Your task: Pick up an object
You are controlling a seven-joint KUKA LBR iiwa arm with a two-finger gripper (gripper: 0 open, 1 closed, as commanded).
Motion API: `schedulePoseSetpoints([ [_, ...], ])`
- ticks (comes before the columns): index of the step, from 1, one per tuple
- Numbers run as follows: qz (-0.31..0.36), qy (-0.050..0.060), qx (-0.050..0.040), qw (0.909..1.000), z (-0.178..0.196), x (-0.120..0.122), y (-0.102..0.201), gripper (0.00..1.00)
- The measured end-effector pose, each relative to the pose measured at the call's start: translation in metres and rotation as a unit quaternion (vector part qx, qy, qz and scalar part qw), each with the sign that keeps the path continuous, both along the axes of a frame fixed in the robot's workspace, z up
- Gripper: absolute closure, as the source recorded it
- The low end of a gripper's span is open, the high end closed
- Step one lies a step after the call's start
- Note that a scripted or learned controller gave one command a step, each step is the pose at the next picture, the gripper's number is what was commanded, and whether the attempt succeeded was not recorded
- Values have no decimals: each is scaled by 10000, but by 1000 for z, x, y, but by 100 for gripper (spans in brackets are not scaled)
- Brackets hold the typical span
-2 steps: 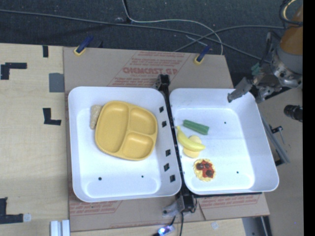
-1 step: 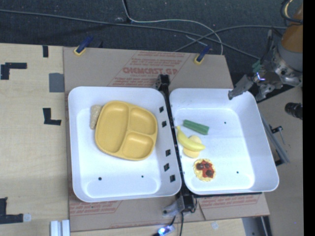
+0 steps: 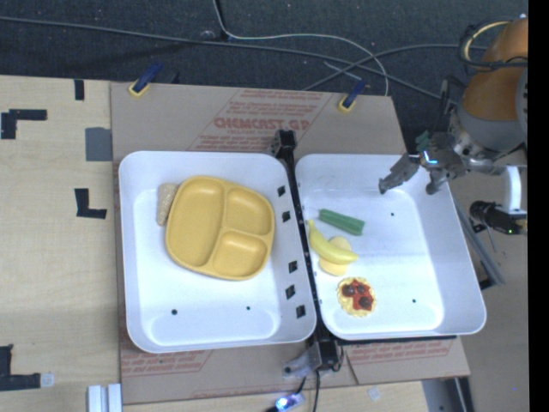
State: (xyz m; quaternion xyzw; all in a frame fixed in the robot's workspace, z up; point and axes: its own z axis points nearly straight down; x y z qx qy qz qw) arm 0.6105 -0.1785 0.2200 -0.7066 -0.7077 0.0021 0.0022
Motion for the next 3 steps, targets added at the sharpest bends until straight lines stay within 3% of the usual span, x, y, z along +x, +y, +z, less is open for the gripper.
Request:
schedulePoseSetpoints([
  [2, 1, -2, -2, 10000, -108, -4, 2, 0],
  [3, 8, -18, -3, 10000, -95, -3, 2, 100],
])
